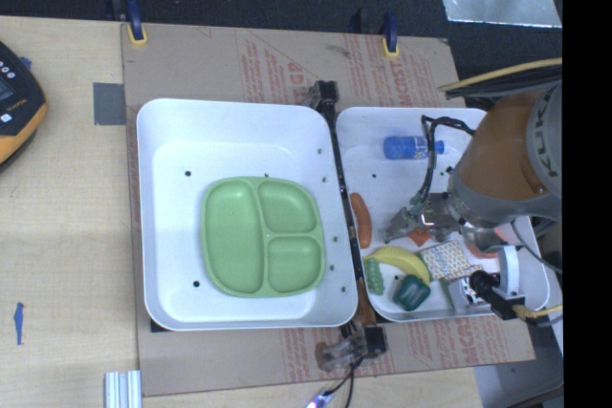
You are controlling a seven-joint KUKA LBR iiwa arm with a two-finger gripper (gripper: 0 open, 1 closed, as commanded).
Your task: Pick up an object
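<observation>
Right bin (382,121) clutter half-hides the claw (409,223); its grip unreadable.

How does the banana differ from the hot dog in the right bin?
The banana is yellow and curved; the hot dog is reddish-brown and straight. The banana lies crosswise near the bin's front; the hot dog lies lengthwise along the left wall, further back. Both are elongated toy foods in the right bin.
</observation>
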